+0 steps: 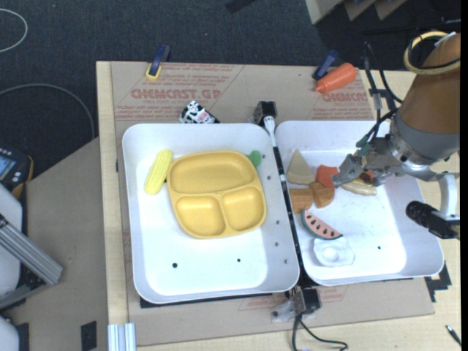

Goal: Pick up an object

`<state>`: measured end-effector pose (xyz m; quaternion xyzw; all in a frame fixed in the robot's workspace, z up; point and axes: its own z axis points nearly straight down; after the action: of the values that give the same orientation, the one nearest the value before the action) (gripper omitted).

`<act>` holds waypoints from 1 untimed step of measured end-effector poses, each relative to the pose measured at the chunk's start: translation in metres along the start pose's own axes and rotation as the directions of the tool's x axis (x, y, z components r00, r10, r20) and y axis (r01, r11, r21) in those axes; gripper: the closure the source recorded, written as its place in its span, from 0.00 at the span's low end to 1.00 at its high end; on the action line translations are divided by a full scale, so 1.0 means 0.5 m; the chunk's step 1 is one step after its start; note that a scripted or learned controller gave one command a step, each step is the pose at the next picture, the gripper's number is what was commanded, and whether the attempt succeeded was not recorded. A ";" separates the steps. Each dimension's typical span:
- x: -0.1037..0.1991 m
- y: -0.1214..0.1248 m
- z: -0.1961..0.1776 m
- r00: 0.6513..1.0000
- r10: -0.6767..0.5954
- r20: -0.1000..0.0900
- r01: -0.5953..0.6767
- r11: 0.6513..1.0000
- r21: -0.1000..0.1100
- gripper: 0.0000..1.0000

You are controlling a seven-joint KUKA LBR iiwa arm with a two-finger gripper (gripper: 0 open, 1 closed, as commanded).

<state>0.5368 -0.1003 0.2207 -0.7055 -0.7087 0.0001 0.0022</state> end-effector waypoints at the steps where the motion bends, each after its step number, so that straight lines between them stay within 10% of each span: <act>1: 0.123 0.017 -0.021 1.000 -0.003 0.001 0.003 1.000 -0.006 1.00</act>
<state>0.5450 -0.0387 0.2315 -0.7043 -0.7099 -0.0019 -0.0004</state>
